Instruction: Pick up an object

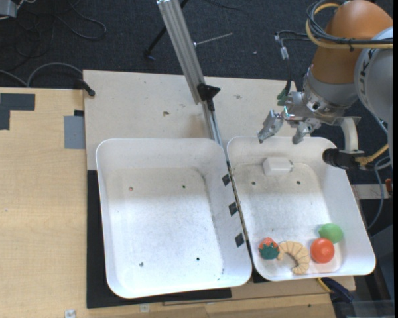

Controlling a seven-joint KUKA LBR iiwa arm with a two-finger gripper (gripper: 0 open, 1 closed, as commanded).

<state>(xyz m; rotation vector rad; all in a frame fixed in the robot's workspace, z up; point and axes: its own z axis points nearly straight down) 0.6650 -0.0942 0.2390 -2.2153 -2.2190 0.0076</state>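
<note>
currently pincer [284, 132] hangs over the back edge of the right bin [355, 207], two fingers splayed apart w/ open space between, nothing in them. orange-banded arm [350, 38] comes in from upper right.

nearest thing: small white block [277, 165], just below/in front of the pincer on the bin floor, lying flat, apart from everything else. judge it light, stiff, smooth-sided; low contrast vs the bin, low profile so fingers must go nearly to the floor. take hold across its short sides, approx centre.

further out, front of same bin, a cluster: small red-green piece [268, 248], tan curved piece [295, 256] touching or nearly touching it, orange-red ball [322, 250] just beside, green round thing [330, 231] behind the ball. look like toy food, prob light plastic or rubber. ball likely to roll/squirt out of a pinch; curved piece offers a narrow mid-section. crowding = risk of nudging neighbours.

left bin [119, 177] sits alongside, on the counter [33, 197].
</note>
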